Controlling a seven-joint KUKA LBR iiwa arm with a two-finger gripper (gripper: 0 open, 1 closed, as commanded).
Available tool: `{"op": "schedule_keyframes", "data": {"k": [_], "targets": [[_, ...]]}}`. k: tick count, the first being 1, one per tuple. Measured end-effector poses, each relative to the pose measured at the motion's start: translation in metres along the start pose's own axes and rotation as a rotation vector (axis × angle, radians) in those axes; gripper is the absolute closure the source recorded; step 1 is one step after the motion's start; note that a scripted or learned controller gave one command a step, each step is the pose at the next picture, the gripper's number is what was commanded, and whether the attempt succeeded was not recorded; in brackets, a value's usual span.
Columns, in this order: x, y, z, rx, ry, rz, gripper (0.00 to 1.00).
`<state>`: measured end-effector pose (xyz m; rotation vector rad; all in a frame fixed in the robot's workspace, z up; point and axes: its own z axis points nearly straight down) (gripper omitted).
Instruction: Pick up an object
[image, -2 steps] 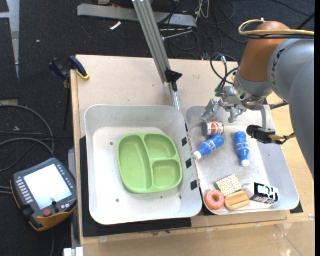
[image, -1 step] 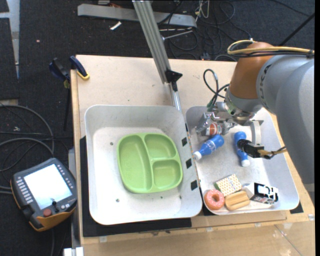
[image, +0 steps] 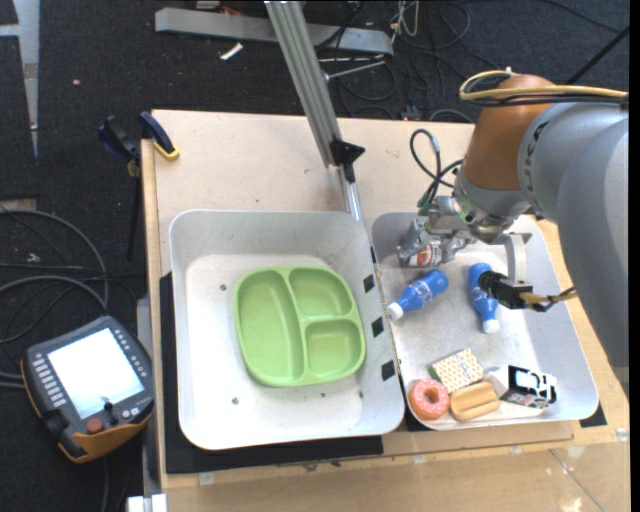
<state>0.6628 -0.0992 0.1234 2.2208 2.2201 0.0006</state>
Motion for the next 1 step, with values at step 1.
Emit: {"op": "schedule_keyframes", "data": {"k": [1], "targets": [[-0.0075,0.006,-0.0596,-0.007,-0.001,0.0,1.0]]}}
